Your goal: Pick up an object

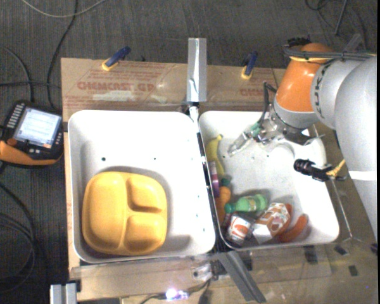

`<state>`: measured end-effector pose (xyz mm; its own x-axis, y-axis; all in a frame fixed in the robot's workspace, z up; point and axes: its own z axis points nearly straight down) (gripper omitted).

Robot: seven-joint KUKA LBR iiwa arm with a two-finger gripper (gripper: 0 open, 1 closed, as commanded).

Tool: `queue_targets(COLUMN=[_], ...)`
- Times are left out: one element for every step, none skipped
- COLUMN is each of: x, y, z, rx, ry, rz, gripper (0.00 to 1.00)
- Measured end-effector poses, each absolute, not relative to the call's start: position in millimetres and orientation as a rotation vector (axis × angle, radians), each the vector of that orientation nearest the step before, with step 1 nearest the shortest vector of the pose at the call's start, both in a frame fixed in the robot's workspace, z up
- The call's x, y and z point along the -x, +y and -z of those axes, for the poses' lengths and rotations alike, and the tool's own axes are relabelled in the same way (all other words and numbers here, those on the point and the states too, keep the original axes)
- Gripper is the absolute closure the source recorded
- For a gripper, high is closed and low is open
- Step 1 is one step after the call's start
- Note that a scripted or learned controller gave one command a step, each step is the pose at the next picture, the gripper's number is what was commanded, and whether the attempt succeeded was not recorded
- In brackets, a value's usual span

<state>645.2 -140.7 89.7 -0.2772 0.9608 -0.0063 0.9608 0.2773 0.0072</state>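
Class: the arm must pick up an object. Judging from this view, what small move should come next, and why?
Probably shift the gripper toward the banana and lower it. The gripper hangs over bare floor of the right bin, while the banana lies just beside it along the bin's left wall.

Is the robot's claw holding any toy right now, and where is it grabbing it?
No. The gripper hangs over a bare patch of the right bin, with nothing between its fingers. The banana lies just beside it, and the other toys sit along the bin's front.

divided tray (125, 213) in left bin (76, 170), bottle (248, 203) and cans (239, 228) along right bin's (316, 189) near edge
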Motion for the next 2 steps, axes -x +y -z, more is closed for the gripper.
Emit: queue_targets(x=[-670.5, -597.8], y=[-142, -163], z=[-89, -90], rx=[-1.913, -1.863], ry=[2.485, 2.518], rz=[-0.003, -0.004], gripper=[0.0, 0.0])
